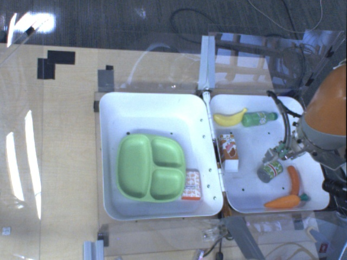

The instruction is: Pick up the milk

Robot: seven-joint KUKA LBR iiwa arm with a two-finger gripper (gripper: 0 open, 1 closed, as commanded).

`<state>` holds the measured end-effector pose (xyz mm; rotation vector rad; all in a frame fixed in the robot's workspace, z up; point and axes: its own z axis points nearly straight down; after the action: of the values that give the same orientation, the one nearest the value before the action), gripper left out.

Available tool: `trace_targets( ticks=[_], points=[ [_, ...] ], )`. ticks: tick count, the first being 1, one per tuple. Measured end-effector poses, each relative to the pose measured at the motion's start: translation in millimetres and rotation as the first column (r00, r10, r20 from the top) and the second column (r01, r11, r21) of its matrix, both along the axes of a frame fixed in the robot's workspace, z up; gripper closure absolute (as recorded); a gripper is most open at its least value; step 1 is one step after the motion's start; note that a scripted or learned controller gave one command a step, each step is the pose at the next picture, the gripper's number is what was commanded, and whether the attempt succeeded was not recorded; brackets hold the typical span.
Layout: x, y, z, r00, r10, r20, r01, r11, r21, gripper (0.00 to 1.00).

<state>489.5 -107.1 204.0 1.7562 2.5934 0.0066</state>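
The milk is a small brown-and-white carton lying flat by the left wall of the right bin. My gripper hangs over the right half of that bin, well to the right of the carton. It is just above a green-labelled can that lies on its side. Nothing of the milk is near the gripper.
A banana and a green bottle lie at the back of the right bin. A red sausage and a carrot lie at its front right. The left bin holds a green divided plate and a small red-and-white box.
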Motion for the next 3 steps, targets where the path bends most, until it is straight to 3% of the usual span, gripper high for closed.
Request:
trace_targets(
  ticks=[1, 2, 3],
  points=[
    [-1, 97, -3, 0.998, 0.069, -0.004, -0.069, 0.998, 0.002, 1.0],
    [-2, 162, -19, 0.998, 0.069, -0.006, -0.069, 0.998, 0.003, 1.0],
    [-2, 209, -19, 0.896, 0.443, -0.005, -0.443, 0.896, 0.001, 1.0]
  ],
)
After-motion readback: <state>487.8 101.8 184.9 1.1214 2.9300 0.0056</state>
